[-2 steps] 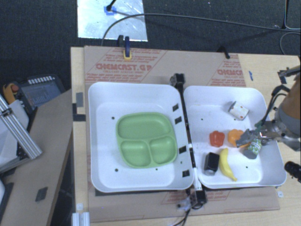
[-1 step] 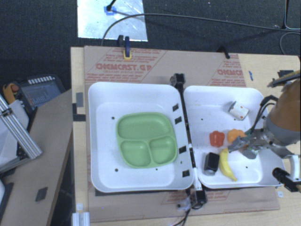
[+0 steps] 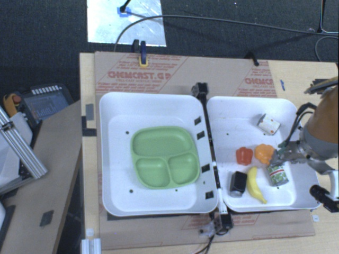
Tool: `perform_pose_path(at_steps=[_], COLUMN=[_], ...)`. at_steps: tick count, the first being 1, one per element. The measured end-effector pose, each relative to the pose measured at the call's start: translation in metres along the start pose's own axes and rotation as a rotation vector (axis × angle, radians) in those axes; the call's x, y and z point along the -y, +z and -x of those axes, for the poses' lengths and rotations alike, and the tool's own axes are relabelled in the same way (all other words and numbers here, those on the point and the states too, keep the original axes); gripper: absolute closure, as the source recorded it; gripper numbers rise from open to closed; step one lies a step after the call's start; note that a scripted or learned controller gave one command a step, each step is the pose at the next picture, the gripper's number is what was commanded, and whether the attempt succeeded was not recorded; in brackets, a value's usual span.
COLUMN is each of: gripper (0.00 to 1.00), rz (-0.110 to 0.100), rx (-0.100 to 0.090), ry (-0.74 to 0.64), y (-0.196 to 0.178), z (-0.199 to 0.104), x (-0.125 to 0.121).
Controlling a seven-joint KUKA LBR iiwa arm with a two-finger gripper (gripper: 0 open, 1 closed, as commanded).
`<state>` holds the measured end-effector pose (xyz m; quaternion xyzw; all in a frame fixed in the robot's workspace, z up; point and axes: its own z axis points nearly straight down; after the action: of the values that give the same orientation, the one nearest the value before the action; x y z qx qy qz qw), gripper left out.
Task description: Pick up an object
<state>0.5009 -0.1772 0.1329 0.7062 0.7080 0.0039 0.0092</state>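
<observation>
Gripper (image 3: 279, 156) low in right bin (image 3: 222, 120), directly over small labelled can (image 3: 277, 174) near bin's right side. Can tilted, top toward gripper, long axis running down-right. Orange fruit (image 3: 264, 152) just left. Finger spread: cannot tell.

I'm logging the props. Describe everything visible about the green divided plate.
The green divided plate is pale green, looks like matte plastic, and is a rounded square with one wide compartment at the far side and two smaller ones at the near side. It lies flat, slightly rotated, alone in the middle of the left bin, with nothing on it.
</observation>
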Motion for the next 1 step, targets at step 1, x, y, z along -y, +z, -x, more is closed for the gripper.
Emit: perform_pose_path(at_steps=[1], gripper=[1.0], rz=[-0.013], rx=[-0.006], ry=[-0.002], y=[-0.0441], z=[-0.0023], x=[0.0002])
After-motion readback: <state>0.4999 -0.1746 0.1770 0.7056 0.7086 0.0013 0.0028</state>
